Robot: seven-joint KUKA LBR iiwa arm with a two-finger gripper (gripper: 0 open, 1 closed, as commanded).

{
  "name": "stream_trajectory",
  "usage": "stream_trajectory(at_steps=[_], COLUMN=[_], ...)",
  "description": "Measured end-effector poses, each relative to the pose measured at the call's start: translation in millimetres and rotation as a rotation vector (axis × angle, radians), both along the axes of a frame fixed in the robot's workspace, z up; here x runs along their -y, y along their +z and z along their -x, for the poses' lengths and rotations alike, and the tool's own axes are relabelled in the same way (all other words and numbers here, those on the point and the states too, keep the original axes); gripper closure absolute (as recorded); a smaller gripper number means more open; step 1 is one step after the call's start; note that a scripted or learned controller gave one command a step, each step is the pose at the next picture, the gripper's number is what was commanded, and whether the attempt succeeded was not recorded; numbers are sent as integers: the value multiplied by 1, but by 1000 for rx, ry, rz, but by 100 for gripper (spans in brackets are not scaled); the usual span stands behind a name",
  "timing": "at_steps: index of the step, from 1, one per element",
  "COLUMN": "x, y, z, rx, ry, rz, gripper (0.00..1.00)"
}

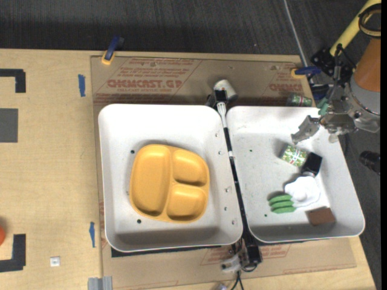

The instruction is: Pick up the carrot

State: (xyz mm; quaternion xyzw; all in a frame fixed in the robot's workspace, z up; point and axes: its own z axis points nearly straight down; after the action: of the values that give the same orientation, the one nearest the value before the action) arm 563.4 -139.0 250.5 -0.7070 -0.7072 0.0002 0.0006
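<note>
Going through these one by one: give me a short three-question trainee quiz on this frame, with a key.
1. True or false: the yellow three-compartment plastic plate lies in the view's right-hand shallow white bin.
2. Which lies closest to the small brown block? A) the white lumpy object; B) the green-and-white can; C) the yellow plate.
3. Fill in: the tool is above the view's ____-hand bin.

Key: 1 false, the plate is in the left-hand white bin; 2 A; 3 right.
</note>
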Motion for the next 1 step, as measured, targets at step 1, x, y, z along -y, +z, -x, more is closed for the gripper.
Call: stream_trajectory(at_steps=[1], x=[-11], y=[-165], z=[72], rx=[2], ry=[46], rz=[1], gripper=[0])
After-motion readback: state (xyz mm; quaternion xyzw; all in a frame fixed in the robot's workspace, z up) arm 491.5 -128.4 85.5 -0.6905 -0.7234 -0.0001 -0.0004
